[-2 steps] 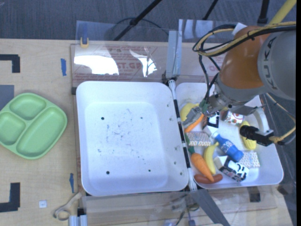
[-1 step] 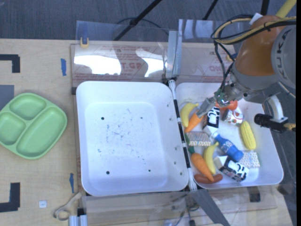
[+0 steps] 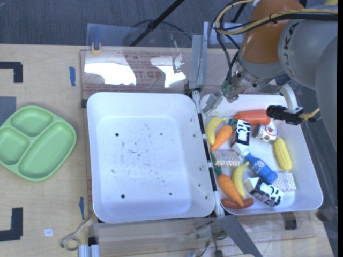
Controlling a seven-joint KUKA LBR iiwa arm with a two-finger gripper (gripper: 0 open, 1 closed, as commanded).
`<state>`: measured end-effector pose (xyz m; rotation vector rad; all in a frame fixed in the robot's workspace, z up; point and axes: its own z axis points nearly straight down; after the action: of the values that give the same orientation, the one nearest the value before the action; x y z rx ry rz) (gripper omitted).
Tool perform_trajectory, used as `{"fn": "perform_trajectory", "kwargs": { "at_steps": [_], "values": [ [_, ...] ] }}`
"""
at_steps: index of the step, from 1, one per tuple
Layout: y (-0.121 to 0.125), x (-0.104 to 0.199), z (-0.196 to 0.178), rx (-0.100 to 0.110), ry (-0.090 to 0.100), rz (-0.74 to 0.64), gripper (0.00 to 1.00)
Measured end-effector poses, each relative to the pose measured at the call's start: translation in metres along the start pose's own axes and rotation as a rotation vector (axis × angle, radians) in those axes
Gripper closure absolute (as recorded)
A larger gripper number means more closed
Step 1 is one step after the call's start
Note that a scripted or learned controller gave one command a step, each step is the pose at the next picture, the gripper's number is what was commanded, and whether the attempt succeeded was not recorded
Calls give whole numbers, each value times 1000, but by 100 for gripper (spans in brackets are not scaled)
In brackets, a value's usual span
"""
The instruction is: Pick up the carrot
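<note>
Two shallow white bins sit side by side on the wooden tabletop (image 3: 43,63), and the grey arm (image 3: 313,47) with its orange band (image 3: 268,28) reaches in from the right, over the far edge of the right bin (image 3: 311,191). Its gripper (image 3: 228,92) hangs above that bin's far left corner, near the divide between the bins; from here I cannot tell how it is set, and nothing shows in its grasp. The right bin is crowded. A carrot (image 3: 221,135) lies tilted near its left wall, just beside a yellow banana (image 3: 213,126), with its top end towards the gripper but apart from it. A second carrot (image 3: 227,185) lies nearer the front of the same bin, next to another yellow banana (image 3: 239,180) and touching a reddish sausage-like piece (image 3: 236,202) at the front rim. Between the two carrots rests a patterned waffle-like piece (image 3: 227,158). Further right are a blue bottle (image 3: 258,166), a corn cob (image 3: 282,153), a long orange-red item (image 3: 251,116) at the far side, and a few small black-and-white packets (image 3: 243,131). The left bin (image 3: 107,197) shows only faint scuffs and small dark dots on its floor. Well to the left on the tabletop lies a green divided plate (image 3: 36,142)
</note>
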<state>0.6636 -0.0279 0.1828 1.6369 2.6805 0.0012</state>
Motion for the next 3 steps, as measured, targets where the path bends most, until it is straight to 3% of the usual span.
{"fn": "perform_trajectory", "kwargs": {
  "at_steps": [1,2,3],
  "values": [
    [-64,-49,20,4,2,117,0],
    [-74,-113,-3,-1,-3,-35,0],
    [-95,-33,5,3,2,149,0]
  ]
}}
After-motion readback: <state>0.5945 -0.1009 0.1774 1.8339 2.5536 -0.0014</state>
